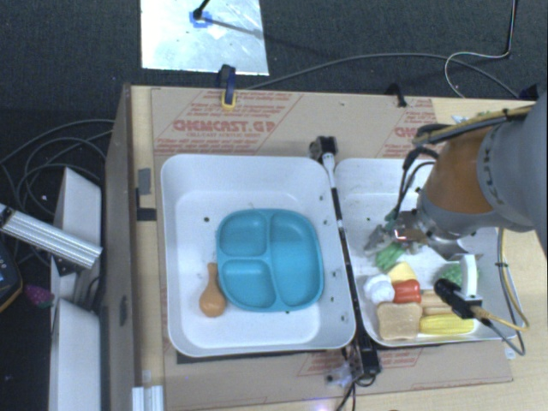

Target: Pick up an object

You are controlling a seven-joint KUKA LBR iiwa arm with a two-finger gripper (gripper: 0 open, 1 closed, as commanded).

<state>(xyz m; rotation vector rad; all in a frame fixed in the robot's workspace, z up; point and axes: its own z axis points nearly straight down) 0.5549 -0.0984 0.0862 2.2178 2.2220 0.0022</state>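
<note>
Hand low in the crowded right bin, with a real chance of a miss or a double grab.

We see the arm (pixel 479 178) reaching from the frame's right into the right bin (pixel 368 187); its hand (pixel 396 236), whose grip we cannot tell, sits just above a green piece (pixel 390 255). Below it, toy foods are packed touching: a yellow wedge (pixel 402 272), red piece (pixel 408 291), bread slice (pixel 399 321), corn cob (pixel 445 324). We judge it may nudge neighbours or close on nothing.
</note>
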